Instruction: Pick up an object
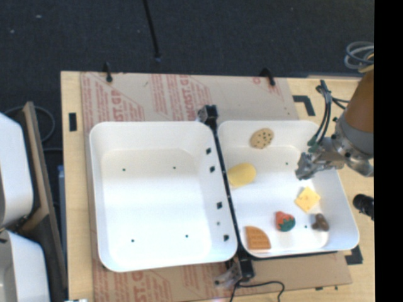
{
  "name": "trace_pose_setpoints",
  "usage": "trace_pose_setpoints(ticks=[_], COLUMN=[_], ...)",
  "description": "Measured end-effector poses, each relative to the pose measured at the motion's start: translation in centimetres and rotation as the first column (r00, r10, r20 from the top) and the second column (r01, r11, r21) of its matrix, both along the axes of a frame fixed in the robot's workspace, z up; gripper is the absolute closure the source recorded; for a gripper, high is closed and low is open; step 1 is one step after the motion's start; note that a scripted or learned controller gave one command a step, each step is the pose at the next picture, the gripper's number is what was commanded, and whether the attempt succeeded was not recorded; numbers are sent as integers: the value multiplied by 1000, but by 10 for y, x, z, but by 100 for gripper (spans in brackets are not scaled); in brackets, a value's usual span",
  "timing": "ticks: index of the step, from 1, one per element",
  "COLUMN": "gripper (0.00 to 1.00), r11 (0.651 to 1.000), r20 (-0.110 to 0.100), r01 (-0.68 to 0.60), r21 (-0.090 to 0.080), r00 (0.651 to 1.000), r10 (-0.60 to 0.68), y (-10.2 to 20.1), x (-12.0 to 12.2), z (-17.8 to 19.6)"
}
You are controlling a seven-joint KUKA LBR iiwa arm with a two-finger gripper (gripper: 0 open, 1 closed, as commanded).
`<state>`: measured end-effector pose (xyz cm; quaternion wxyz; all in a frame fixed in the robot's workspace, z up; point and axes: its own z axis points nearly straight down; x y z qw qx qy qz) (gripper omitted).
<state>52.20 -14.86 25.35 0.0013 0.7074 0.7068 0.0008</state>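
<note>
Though none of the objects bears readable writing, the cardboard [157, 96] under the bins carries red print too blurred to make out. In the right bin [343, 231], a yellow lump [242, 174] lies by the left wall, its long axis across the bin; a cookie [262, 138] sits near the far edge. A yellow wedge [308, 199], a red-green piece [284, 221] and a brown bit [320, 222] sit toward the near right corner, a waffle [257, 238] at the near edge. The gripper [306, 167] hangs over the right side, above the wedge; whether its claw is apart or together cannot be told. The left bin [101, 162] adjoins.
</note>
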Motion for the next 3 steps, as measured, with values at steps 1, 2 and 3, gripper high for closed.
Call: trace_pose_setpoints(ticks=[1, 2, 3], gripper=[0, 0, 0], r11=[1000, 1000, 1000], r20=[-1, -9, -6], r01=[0, -4, 3], r21=[0, 2, 0], r00=[1000, 1000, 1000], r10=[0, 4, -3], y=[0, 36, -36], x=[0, 66, 112], z=[0, -85, -137])
